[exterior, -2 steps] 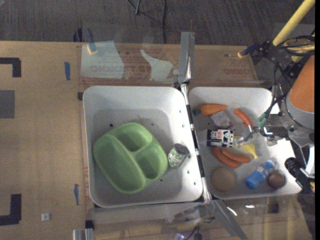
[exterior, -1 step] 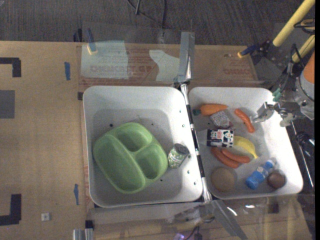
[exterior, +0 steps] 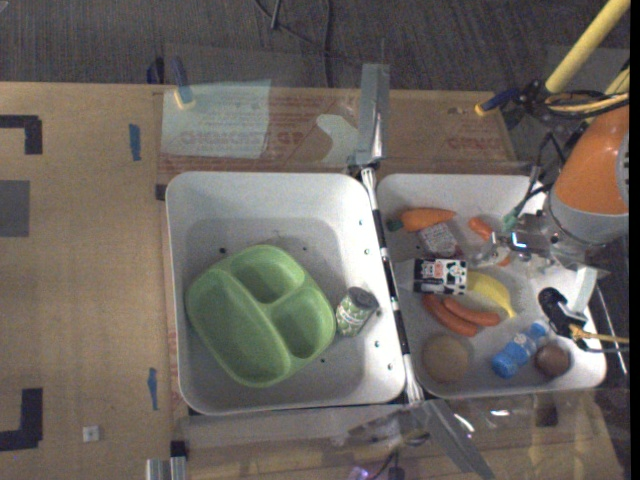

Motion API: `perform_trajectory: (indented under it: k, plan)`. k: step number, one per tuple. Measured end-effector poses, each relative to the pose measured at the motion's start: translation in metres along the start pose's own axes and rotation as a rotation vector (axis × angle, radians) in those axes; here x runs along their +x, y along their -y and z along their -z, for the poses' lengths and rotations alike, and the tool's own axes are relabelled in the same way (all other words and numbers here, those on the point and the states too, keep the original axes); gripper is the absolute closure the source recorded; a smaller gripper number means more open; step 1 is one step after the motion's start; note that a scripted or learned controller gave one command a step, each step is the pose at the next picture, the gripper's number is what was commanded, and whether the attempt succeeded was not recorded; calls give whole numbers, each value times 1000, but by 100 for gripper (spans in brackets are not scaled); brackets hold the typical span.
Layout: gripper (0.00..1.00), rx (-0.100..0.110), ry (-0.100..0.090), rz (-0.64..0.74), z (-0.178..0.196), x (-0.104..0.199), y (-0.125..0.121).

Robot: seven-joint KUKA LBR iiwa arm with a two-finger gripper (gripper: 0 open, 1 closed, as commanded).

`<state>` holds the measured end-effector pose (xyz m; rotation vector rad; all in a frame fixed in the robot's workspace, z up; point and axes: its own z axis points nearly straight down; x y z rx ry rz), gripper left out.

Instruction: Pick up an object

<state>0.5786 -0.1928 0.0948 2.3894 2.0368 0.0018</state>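
The right bin (exterior: 400, 193) holds several small objects. An orange carrot (exterior: 428, 217) lies at the back, with a small clear packet (exterior: 440, 238) beside it. A black-and-white carton (exterior: 441, 275) sits mid-bin next to a yellow banana (exterior: 492, 292), and two orange sausage-shaped pieces (exterior: 460, 315) lie just in front of them. Along the front are a brown round fruit (exterior: 447, 357), a blue bottle (exterior: 516, 353) and a dark brown ball (exterior: 552, 358). My gripper (exterior: 507, 240) is low over the bin's back right, above a small orange piece (exterior: 481, 228) and just behind the banana.
The left bin (exterior: 190, 203) holds a green divided plate (exterior: 258, 313) and a small green-labelled can (exterior: 355, 311) leaning near its right wall. A metal divider (exterior: 371, 128) runs between the bins. Cables and a yellow pole (exterior: 590, 38) crowd the right side.
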Motion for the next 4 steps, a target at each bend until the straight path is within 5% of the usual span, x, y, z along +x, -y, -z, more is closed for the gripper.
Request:
perform_trajectory:
  k: [1,2,3,4]
  plan:
    - [100,-2,0,-5,10,-2,0]
    - [0,-2,0,-5,10,-2,0]
    - [100,-5,0,-9,21,-4,-1]
    - [0,-5,0,-9,20,-4,-1]
